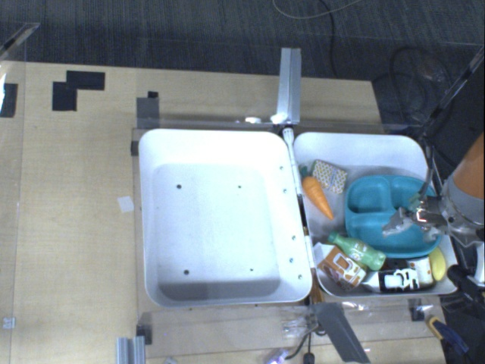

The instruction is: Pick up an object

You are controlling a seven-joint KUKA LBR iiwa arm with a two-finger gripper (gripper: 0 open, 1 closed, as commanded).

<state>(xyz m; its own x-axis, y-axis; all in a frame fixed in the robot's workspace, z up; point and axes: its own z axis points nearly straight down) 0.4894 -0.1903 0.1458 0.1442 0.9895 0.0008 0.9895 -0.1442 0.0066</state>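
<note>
Pincer (pixel 405 220) low over the blue plate (pixel 379 203), near the right edge of the right bin (pixel 356 141); cannot tell from this slant whether apart or together, nothing seen between. Arm (pixel 466 196) reaching in over that bin's right wall.

Just beyond, along the bin's front edge: green bottle (pixel 358 250), brown packet (pixel 341 268), black-and-white bottle (pixel 402 279), yellow piece (pixel 437 265) at the front right corner. Against the left wall, an orange carrot (pixel 318 197), a patterned pouch (pixel 330 175) behind it. Any of these fit for the pick.

Step in hand, by the look of it: coming down to grasp, with the plate or its rim the likely target. Next move calls for a firm close on the rim, then a straight lift; a smooth, wide plate likely to slip.

Left bin (pixel 212 139) alongside, touching at the shared wall. Pale wooden bench (pixel 68 226) beneath, black marks (pixel 76 88) at its far left corner. Dark carpet (pixel 151 14) behind, a thin cable (pixel 333 10) looping over it.
</note>
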